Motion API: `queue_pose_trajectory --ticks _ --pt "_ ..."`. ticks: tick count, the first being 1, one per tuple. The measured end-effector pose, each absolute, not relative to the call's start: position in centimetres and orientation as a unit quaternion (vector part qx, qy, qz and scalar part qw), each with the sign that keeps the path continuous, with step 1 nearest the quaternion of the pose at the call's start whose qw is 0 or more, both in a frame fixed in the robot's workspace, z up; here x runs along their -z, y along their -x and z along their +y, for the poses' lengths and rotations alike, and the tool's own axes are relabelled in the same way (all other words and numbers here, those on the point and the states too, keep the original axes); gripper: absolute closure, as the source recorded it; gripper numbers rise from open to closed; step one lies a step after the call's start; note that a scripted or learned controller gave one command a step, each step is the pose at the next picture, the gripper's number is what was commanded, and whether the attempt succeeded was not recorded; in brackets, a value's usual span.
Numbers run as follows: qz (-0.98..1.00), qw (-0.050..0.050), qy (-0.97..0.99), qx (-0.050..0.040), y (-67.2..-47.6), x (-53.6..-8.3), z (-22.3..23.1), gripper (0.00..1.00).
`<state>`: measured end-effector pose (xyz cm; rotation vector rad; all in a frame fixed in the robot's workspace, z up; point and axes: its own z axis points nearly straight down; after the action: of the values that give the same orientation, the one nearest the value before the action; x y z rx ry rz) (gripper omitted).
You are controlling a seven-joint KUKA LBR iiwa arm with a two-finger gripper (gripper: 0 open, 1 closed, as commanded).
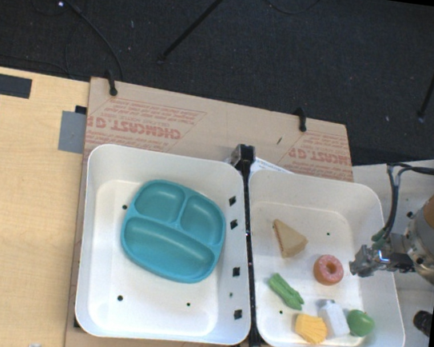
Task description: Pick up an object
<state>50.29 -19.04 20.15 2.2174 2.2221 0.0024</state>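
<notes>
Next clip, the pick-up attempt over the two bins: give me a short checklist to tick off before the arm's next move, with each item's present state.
1. Hand inside the right bin: ok, it sits at the bin's right wall.
2. Nothing between the fingers yet: cannot tell, too small.
3. Nearest target free: ok, the pink donut lies apart from the tan wedge.
4. Crowded corner: not ok, the yellow block, white piece and green ball lie close together.
5. Green pod reachable: ok, it lies alone.
6. Teal divided plate out of the way: ok, it is in the left bin.
</notes>
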Motion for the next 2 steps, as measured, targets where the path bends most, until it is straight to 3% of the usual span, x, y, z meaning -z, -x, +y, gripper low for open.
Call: queue_pose_trajectory --ticks 1,2 --pt "0.708 0.0 -0.706 -0.0001 -50.3 -22.2 -19.1 1.0" --pt "0.709 -0.003 -0.706 0.0005 -49.4 -21.3 -13.9 1.0"
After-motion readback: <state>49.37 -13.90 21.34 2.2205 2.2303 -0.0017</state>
